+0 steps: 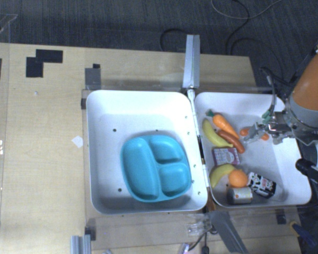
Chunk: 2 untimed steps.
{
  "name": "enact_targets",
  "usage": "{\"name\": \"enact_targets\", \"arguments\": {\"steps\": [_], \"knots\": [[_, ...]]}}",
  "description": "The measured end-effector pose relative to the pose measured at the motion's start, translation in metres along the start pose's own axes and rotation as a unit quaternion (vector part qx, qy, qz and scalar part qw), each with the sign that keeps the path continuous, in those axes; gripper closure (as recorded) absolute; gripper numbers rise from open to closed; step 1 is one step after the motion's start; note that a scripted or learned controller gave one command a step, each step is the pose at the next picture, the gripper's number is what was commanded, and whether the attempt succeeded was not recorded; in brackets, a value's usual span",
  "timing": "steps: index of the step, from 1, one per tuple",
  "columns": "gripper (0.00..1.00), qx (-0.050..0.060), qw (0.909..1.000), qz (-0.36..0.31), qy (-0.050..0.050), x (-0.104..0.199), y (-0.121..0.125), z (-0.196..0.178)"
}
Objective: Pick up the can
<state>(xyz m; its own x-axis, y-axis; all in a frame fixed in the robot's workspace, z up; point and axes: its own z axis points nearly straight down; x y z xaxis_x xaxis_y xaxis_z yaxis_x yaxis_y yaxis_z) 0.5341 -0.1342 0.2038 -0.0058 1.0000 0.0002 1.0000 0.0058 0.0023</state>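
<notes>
The can [239, 195] is a small silver cylinder lying on its side by the front wall of the right bin [286, 165]. It sits just below an orange [237, 178] and beside a black-and-white patterned pack [263, 185]. My gripper [263, 128] hangs over the back middle of the right bin, well behind the can and apart from it. The grey wrist with its orange band [314, 83] comes in from the right edge. Nothing of the can is between the gripper's tips.
The right bin also holds a banana [214, 135], a carrot [223, 124], a red sausage [232, 139], a purple packet [225, 156] and a yellow-green fruit [219, 172]. A blue divided plate [156, 167] lies in the left bin [103, 142]. A metal divider [192, 62] stands between the bins.
</notes>
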Motion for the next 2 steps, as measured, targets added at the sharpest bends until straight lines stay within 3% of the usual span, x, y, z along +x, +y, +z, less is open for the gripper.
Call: {"name": "enact_targets", "arguments": {"steps": [1, 2], "knots": [[0.00, -0.004, 0.9920, -0.126, -0.002, -0.051, -0.043, 0.114], [1.00, -0.008, 0.9918, -0.128, -0.002, -0.050, -0.040, 0.102]]}}
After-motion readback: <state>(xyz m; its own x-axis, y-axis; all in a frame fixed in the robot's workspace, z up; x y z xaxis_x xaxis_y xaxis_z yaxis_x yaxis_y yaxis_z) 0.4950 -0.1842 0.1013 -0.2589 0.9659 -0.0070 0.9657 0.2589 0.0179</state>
